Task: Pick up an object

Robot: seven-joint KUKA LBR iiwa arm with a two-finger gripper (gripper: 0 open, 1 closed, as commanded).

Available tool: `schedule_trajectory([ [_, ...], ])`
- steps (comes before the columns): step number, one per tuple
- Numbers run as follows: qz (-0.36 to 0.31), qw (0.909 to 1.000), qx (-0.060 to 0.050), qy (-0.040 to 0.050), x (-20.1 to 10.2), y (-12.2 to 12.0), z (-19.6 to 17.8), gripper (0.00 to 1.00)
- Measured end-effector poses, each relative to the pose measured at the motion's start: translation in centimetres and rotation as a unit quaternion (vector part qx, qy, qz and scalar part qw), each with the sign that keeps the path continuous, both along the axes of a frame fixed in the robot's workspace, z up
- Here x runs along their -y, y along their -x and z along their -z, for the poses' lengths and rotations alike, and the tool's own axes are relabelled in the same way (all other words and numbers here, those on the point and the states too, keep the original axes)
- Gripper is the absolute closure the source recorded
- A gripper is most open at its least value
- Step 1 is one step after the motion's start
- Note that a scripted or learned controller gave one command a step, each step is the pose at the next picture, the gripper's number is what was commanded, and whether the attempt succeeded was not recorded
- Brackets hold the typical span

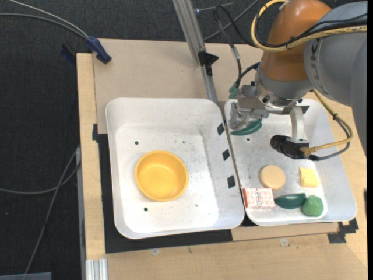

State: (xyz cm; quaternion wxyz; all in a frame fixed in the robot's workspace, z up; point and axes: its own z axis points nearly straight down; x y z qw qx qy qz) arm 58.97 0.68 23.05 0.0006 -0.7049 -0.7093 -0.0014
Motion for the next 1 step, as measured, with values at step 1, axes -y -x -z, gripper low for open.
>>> schedule_trajectory([
  [1,0.0,1.0,0.001,0.0,-5.52,-3.3,0.29,1.0],
])
